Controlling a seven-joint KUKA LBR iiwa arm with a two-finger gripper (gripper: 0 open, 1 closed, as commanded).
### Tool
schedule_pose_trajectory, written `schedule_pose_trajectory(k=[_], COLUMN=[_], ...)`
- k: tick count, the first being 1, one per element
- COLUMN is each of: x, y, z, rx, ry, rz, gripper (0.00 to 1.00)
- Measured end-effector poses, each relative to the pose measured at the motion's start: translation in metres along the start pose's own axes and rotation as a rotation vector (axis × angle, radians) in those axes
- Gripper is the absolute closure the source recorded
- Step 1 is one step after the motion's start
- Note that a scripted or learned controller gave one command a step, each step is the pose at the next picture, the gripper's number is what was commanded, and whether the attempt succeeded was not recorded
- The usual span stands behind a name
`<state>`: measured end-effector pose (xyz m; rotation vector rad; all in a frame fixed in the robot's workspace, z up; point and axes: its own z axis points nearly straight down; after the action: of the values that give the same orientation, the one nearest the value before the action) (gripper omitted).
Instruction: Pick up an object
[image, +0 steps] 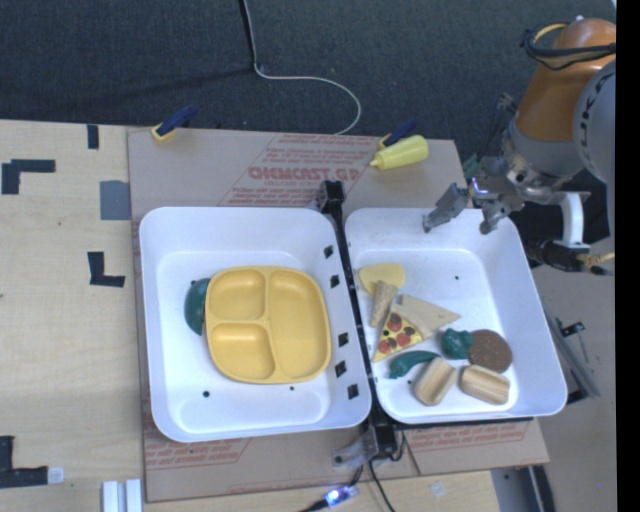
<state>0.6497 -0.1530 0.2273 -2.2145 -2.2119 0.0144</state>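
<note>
My gripper hangs over the far rim of the right bin, open, with nothing between its two grey fingers. Below it in that bin lie several toy foods: a yellow cheese round, a pale wedge, a pizza slice, a green piece, a teal piece, a brown cookie and two bread rolls. All of them lie in the near half, apart from the gripper.
The left bin holds a yellow divided plate with a dark green object partly under its left edge. A yellow clamp sits on the cardboard behind the bins. A white cable trails across the dark backdrop.
</note>
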Motion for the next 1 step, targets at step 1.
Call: schedule_pose_trajectory(k=[1], x=[0.0002], y=[0.0025], z=[-0.0084], rx=[-0.013], ry=[-0.002], rz=[-0.003], gripper=[0.0])
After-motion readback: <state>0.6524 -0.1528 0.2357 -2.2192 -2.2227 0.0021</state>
